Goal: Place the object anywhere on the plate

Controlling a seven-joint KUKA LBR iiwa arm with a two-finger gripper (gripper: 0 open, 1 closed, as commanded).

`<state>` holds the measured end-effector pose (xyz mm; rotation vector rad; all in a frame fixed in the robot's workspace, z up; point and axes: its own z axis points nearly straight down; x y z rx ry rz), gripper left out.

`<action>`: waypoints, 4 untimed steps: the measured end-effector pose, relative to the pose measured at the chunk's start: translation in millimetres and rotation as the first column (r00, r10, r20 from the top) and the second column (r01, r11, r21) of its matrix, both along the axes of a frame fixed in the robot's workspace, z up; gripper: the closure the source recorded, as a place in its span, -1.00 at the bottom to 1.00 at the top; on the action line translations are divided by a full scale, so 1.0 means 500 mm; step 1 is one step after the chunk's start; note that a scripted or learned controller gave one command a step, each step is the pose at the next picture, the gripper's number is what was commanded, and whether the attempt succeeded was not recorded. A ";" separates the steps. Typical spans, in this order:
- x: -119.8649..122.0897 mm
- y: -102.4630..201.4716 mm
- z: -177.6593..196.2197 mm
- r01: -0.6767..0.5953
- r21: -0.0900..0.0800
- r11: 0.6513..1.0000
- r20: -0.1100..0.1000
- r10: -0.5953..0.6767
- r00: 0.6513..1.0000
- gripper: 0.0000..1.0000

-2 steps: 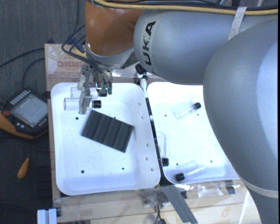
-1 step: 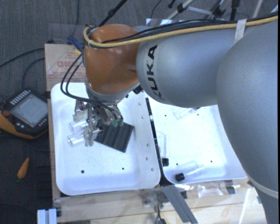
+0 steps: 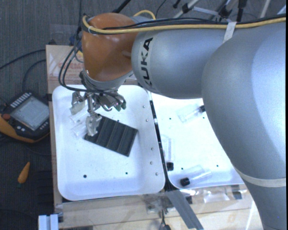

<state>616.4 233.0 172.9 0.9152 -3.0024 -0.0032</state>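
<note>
Two shallow white bins sit side by side. In the left white bin (image 3: 110, 176) a dark ribbed rectangular plate (image 3: 111, 135) lies tilted near its middle. At the plate's ten o'clock corner hangs the metal two-finger gripper (image 3: 92, 123); whether it grips anything I cannot tell. A small clear plastic piece (image 3: 78, 122) rests just beside it at nine o'clock.

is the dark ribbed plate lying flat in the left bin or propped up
Flat, it seems: the dark ribbed plate lies on the left bin floor, turned askew. The gripper hangs at its upper-left corner.
</note>
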 end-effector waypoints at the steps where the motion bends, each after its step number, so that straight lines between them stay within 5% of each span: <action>1: -0.191 0.001 0.035 -0.253 0.000 0.968 -0.002 0.253 0.968 1.00; 2: -0.079 -0.009 0.077 -0.383 0.002 0.924 0.001 0.383 0.924 1.00; 3: -0.219 -0.035 -0.152 -0.318 0.002 0.948 -0.002 0.318 0.948 1.00; 4: -0.219 -0.033 -0.142 -0.316 0.003 0.949 -0.007 0.316 0.949 1.00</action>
